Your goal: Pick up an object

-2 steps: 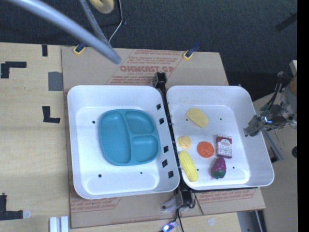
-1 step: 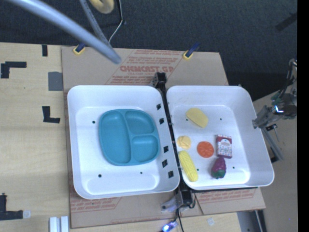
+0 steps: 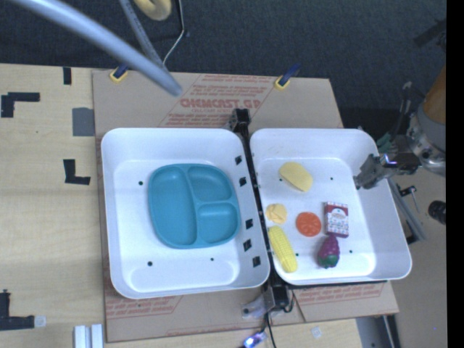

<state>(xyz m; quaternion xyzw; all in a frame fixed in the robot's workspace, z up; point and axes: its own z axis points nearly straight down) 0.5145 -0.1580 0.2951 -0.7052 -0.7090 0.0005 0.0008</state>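
Observation:
The right bin [image 3: 362, 147] holds several toy foods: a pale yellow lemon-like piece [image 3: 296, 176], a small yellow-orange piece [image 3: 276, 213], a red tomato [image 3: 309, 225], a corn cob [image 3: 282, 248], a purple eggplant [image 3: 328, 251] and a small red box [image 3: 337, 220]. My gripper [image 3: 371, 171] hangs at the right bin's right rim, level with the yellow piece and well to its right. Nothing shows between the dark fingers.
The left bin [image 3: 119, 194] carries a blue divided plate [image 3: 194, 205]. Both bins rest on a cardboard sheet [image 3: 217, 100] on the wooden bench. A grey pole [image 3: 94, 31] crosses the top left.

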